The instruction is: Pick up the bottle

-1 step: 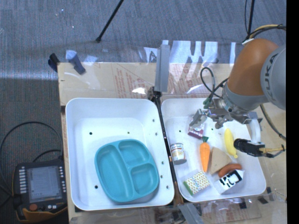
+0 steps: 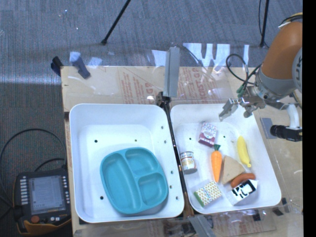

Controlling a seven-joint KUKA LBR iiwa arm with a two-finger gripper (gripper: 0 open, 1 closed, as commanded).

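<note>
Two shallow white bins sit side by side on the counter (image 2: pixel 123 85), meeting along a line near its middle. The left bin (image 2: pixel 79 132) holds a blue divided plate (image 2: pixel 133 180), lying toward that bin's near right corner. The right bin (image 2: pixel 270 181) carries the clutter: the bottle (image 2: pixel 187 162), a small jar-like thing with a pale label, stands close to that bin's left wall, about halfway along it. Beyond it, toward the far side, lies a small red and white packet (image 2: pixel 208 134). A carrot (image 2: pixel 217 165) lies just right of the bottle, with a tan wedge (image 2: pixel 231 169) touching it on the right and a yellow banana (image 2: pixel 242 151) further right, near the right wall. Near the bin's front edge sit a patterned green box (image 2: pixel 208 193) and a black and white carton (image 2: pixel 244 190), with an orange-red piece (image 2: pixel 243 179) just behind the carton. The tool (image 2: pixel 237 107) hangs above the far right corner of the right bin, its two fingers spread apart with nothing between them, well apart from the bottle.
</note>
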